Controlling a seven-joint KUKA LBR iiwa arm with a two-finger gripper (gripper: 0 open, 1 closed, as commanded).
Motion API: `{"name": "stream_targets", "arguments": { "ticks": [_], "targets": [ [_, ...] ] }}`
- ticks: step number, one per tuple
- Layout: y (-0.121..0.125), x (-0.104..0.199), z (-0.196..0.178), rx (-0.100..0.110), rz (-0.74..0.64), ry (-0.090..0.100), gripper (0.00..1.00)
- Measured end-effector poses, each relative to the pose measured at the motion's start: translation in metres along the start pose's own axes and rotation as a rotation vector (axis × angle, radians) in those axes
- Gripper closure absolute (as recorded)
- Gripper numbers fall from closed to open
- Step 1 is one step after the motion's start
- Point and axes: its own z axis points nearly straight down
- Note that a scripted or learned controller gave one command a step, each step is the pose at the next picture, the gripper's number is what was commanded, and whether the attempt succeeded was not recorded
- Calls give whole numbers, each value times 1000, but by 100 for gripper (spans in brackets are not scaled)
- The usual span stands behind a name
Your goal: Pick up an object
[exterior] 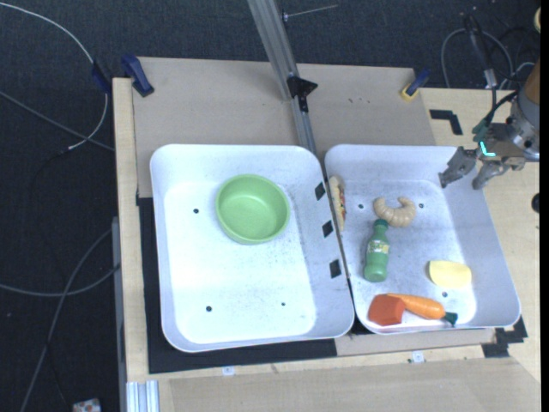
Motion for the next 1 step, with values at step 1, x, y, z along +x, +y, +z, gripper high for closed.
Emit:
{"name": "stream_targets", "arguments": {
  "ticks": [1],
  "targets": [
    [1,0,-3,-6,-1,-1,0]
  ]
}}
